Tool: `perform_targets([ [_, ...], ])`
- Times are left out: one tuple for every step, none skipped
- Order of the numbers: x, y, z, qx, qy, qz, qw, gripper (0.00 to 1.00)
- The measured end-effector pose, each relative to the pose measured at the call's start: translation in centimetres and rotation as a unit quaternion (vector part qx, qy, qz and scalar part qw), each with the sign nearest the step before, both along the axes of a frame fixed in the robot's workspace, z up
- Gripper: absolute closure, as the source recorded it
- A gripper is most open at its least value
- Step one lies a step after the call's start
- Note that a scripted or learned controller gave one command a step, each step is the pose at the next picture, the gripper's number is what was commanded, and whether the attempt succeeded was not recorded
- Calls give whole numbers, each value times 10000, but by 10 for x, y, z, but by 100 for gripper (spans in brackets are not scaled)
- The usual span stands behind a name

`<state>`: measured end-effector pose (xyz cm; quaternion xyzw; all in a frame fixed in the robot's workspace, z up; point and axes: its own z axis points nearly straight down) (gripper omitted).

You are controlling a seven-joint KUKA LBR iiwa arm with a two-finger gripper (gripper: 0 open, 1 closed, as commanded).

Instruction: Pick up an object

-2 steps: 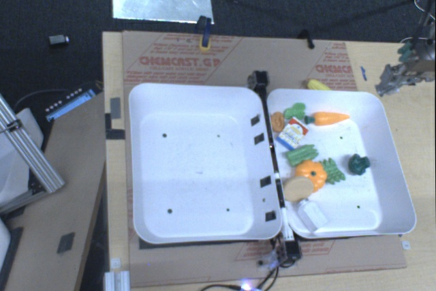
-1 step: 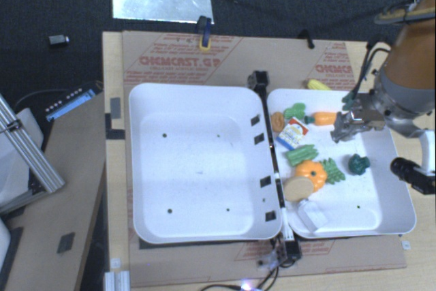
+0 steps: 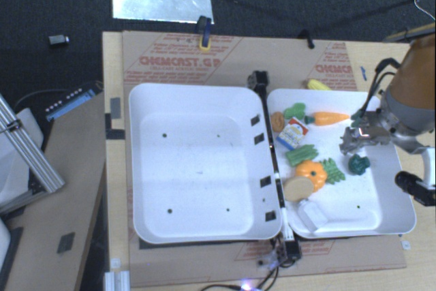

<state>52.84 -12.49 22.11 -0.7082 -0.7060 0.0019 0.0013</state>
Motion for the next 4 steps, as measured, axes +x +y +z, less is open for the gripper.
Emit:
perform_targets([
  [111,18,49,-11,-97,62,9999,100],
  [107,17,57,-4,-57,60,10000,100],
  [93,144,80,33,-43,102,9999,100],
  [74,231,144,30,-64,89,9999,100],
])
